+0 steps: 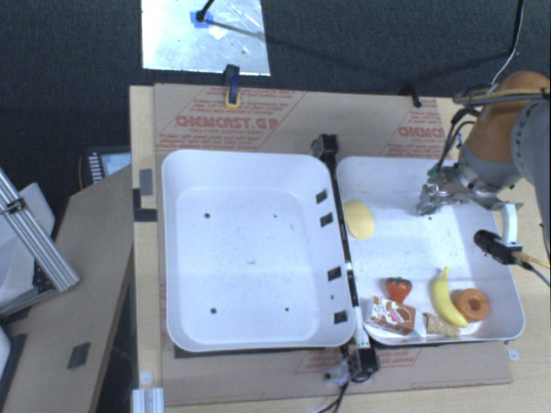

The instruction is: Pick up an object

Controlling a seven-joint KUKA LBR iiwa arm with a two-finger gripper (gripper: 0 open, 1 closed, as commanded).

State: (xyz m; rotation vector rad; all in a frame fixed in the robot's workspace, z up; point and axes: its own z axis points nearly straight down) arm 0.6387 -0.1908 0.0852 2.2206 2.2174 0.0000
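Several toys [430,304] near, perhaps, tool [428,203]

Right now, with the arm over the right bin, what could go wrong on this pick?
The gripper hangs over bare floor of the right bin, so closing here would likely grab nothing. The banana, donut and strawberry crowd the near corner, so a grasp there may nudge neighbours.

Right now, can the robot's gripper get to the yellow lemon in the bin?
Probably yes. The gripper hangs over the right bin, and the lemon lies alone near the divider, apart from the banana and strawberry, with nothing between them.
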